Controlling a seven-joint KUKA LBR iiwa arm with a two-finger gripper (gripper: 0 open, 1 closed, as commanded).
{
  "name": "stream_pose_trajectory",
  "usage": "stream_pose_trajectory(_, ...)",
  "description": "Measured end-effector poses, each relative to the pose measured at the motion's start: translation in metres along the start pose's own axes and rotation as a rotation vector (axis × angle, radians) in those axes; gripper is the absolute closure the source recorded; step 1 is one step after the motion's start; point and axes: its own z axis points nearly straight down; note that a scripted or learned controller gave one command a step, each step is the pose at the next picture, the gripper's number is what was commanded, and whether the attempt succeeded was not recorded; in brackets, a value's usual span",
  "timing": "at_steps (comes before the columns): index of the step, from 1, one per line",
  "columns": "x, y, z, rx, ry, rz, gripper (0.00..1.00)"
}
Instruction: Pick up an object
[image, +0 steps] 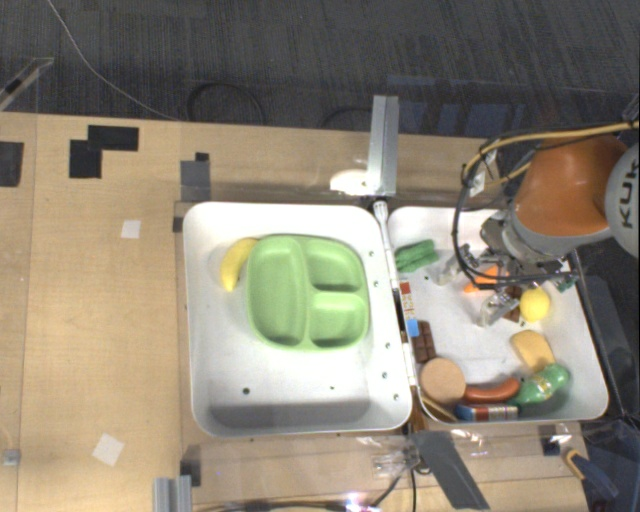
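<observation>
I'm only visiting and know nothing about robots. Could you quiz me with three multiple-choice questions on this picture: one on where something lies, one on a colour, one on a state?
1. Where does the yellow banana lie?
A. In the left white bin, beside the green divided plastic tray
B. In the right bin
C. On the bench

2. What colour is the small round ball near the gripper?
A. Blue
B. Yellow
C. Purple

3. How does the green tray sit?
A. Standing on edge
B. Flat, compartments facing up
C. Leaning on the arm

Answers: 1 A, it touches the tray's left edge; 2 B, it is plainly yellow; 3 B, its compartments face up.
</observation>
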Motion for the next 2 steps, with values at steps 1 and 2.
stream_pose_trajectory(1,-0.014,-0.005,0.002,-0.003,0.002,0.01,0.0)
stream_pose_trajectory(2,0.001,0.007,0.001,-0.003,0.001,-0.001,0.0)
